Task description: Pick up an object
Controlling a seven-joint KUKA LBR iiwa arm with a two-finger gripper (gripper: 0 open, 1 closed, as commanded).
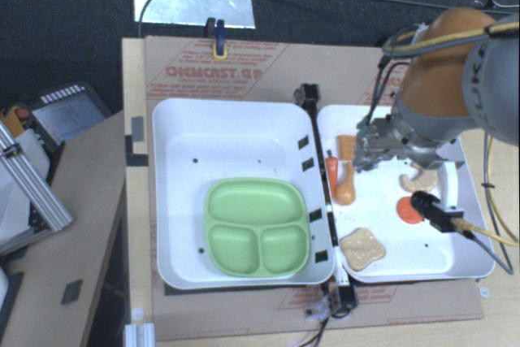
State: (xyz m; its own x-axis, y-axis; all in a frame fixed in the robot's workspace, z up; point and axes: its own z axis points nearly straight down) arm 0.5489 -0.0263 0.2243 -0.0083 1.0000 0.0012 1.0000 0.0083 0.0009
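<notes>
Nearest you, low in the right bin (467, 260), lies a tan toast piece (361, 248): light, stiff, flat, so you'd pinch its edges. Above it, a carrot (345, 181) hugs the left wall, cramped. A red tomato (409, 209) sits mid-bin, roomier. Whether the gripper (367, 152) is clenched, you cannot tell.

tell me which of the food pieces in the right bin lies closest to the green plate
The tan toast-shaped piece near the right bin's front left corner. It sits lower in the view than the orange carrot-like piece and the red round piece, nearest the green plate.
</notes>
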